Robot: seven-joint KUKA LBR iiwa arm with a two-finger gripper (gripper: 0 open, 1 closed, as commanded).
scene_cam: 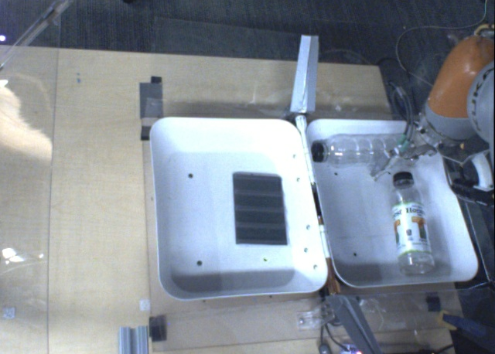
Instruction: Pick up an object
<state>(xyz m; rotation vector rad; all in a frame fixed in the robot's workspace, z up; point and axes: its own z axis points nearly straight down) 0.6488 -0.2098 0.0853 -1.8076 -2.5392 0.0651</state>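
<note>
Wooden bench (pixel 93 213), dark carpet beyond.

Left bin (pixel 178 190): one dark ribbed rectangular pad (pixel 259 207), flat, near centre.

Right bin (pixel 456 263): two clear plastic bottles.
- Labelled bottle (pixel 409 225): lying flat, long axis running near-to-far, black cap toward the far wall.
- Unlabelled bottle (pixel 360 149): along the far wall, long axis left-right, dark cap pointing left.

Gripper (pixel 406 150): at the unlabelled bottle's right end, probably lined up for a grasp. Whether the pincer is apart or together cannot be told.

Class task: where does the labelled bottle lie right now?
The labelled bottle lies in the right bin, toward its right side, cap pointing at the clear bottle.
</note>
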